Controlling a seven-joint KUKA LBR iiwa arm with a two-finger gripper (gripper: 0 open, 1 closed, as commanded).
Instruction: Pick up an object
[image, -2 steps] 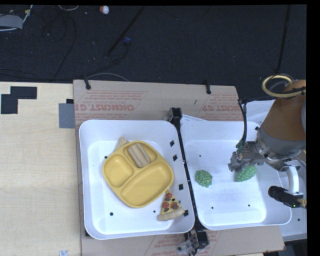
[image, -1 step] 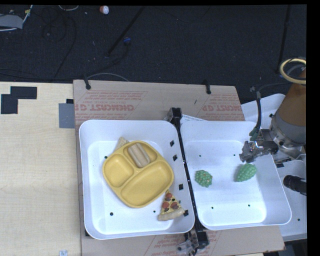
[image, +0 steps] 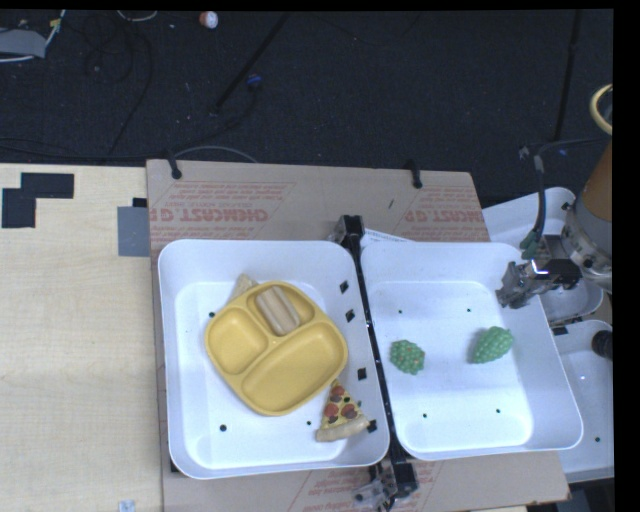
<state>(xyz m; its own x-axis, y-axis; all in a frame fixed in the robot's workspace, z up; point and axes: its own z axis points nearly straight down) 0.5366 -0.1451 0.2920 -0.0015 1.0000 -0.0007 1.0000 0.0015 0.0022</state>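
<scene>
Jaws (image: 518, 285) over right bin's (image: 450, 445) rim; green clusters (image: 492, 345) below (two).

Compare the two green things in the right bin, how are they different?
The left green piece is rounder and sits near the bin's middle, by the divider side; the right green piece is more tapered, pointed toward its upper right, and lies nearer the hand. The right one looks slightly larger. Both are bumpy, green, and rest apart on the right bin floor.
</scene>
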